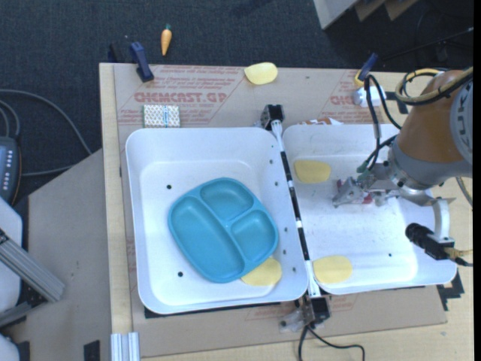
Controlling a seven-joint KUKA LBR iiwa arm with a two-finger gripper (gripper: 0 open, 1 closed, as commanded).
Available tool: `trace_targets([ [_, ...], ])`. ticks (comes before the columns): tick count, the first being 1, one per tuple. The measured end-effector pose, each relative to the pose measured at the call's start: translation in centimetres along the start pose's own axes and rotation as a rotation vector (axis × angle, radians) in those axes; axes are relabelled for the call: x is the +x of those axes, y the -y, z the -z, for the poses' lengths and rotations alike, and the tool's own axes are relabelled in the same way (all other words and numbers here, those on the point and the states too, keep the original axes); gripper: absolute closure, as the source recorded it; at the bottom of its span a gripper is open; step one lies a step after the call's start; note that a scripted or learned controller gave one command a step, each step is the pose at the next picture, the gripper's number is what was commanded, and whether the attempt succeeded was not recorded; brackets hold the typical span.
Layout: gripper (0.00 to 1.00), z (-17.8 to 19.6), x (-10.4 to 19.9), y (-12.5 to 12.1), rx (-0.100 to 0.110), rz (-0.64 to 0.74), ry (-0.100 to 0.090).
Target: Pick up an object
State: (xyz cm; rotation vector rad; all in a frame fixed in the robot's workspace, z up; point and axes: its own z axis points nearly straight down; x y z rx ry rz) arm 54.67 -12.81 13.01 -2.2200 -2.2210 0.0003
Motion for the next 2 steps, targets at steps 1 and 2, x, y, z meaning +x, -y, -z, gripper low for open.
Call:
trace_targets([
  [1,0.0,-4.1,-0.8,-5.7,-0.01,0.0,0.004],
  [2,1.0,-2.9,-0.8,-5.9,-0.016,0.002,0.007],
])
